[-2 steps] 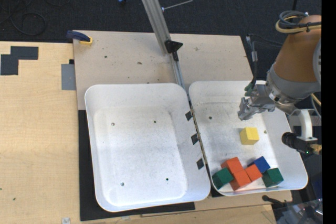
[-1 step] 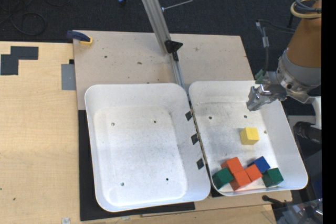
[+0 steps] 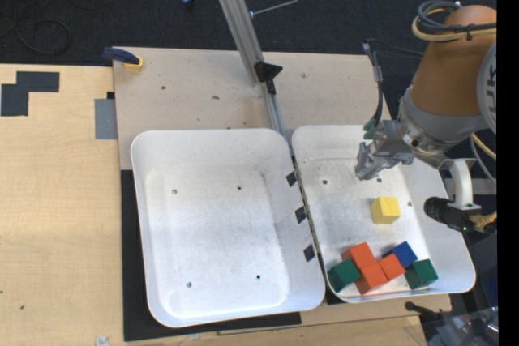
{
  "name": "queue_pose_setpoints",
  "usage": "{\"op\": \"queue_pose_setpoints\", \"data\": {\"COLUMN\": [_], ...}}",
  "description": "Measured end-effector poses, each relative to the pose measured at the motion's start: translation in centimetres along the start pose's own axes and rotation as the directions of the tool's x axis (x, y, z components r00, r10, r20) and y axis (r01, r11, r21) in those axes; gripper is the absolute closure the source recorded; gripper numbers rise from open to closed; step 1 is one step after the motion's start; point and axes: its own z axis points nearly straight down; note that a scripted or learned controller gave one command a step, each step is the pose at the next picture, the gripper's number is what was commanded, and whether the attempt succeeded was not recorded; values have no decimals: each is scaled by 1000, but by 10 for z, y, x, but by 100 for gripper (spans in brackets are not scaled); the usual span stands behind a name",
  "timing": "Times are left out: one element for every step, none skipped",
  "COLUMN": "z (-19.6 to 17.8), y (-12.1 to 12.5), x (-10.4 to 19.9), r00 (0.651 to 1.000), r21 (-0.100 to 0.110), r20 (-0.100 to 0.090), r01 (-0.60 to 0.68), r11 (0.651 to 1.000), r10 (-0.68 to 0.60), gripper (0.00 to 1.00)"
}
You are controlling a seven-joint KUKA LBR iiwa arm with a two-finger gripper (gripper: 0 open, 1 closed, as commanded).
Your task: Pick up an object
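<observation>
The end effector (image 3: 371, 164) hung over the upper half of the right bin (image 3: 340, 140), and from where I stood I couldn't tell its state; nothing was visibly caught in it.

The nearest thing to it was a yellow block (image 3: 385, 209), lying alone on the bin floor just below it and slightly to the right in the view, towards the near edge of the worktop (image 3: 195, 89). It looked roughly cubic, so no long axis to line up with.

That block had bare floor on every side, which I judged made it the easy pick. Further down, near the bin's lower rim, sat a tight cluster: an orange block (image 3: 370, 266), a green block (image 3: 345, 274), a blue block (image 3: 404, 253) and another green block (image 3: 421, 274), touching or nearly so, with little room between them.

The left bin (image 3: 162, 150) lay well apart.
</observation>
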Motion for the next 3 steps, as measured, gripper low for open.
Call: {"op": "queue_pose_setpoints", "data": {"z": [4, 24, 34], "y": [-3, -5, -3], "x": [44, 99, 141], "r00": [1000, 1000, 1000], "r21": [0, 3, 3], "r20": [0, 0, 1], "r01": [0, 1, 0], "r11": [1000, 1000, 1000], "r10": [0, -1, 0], "gripper": [100, 100, 100]}}
